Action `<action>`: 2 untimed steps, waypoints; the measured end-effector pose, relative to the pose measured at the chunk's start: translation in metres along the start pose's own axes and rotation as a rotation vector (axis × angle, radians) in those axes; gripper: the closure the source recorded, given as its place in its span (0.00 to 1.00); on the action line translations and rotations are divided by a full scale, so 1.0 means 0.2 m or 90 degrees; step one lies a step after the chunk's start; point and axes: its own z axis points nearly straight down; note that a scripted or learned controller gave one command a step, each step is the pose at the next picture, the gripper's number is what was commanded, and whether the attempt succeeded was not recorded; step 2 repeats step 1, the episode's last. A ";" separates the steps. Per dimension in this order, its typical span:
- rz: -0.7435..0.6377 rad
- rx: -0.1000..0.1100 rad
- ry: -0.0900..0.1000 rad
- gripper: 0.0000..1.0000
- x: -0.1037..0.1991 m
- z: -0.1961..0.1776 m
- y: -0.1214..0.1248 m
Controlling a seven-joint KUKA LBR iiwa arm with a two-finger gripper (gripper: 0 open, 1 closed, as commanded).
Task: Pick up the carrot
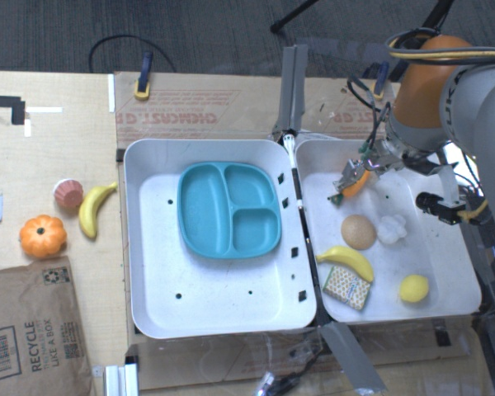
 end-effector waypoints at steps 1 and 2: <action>-0.007 -0.008 -0.006 1.00 0.57 -0.46 0.15; -0.007 -0.008 -0.006 1.00 0.57 -0.46 0.15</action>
